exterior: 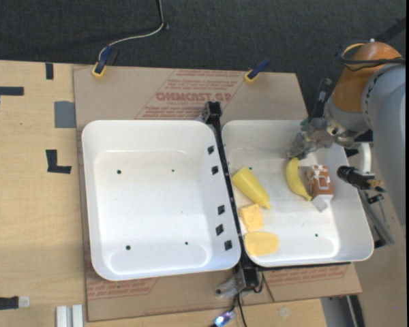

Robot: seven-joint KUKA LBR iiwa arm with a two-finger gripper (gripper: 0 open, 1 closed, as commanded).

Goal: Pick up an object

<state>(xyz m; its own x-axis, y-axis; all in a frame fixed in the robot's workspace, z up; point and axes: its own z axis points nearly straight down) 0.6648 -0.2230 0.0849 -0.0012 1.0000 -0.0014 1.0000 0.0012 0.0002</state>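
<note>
In the right bin (279, 138) lie a yellow banana (296, 178), a small brown-and-white package (320, 181) touching its right side, a yellow cone-shaped piece (251, 187), a pale yellow block (252, 217) and a flat yellow piece (262, 242). My gripper (301, 145) hangs low over the bin's upper right part, just above the banana's top end. Nothing shows between its fingers.
The left bin (150, 196) stands beside the right one, with a black clip strip (220, 182) along their shared wall. Both sit on a cardboard sheet (184, 94) held by clamps. The grey arm with its orange band (358, 80) fills the right side.
</note>
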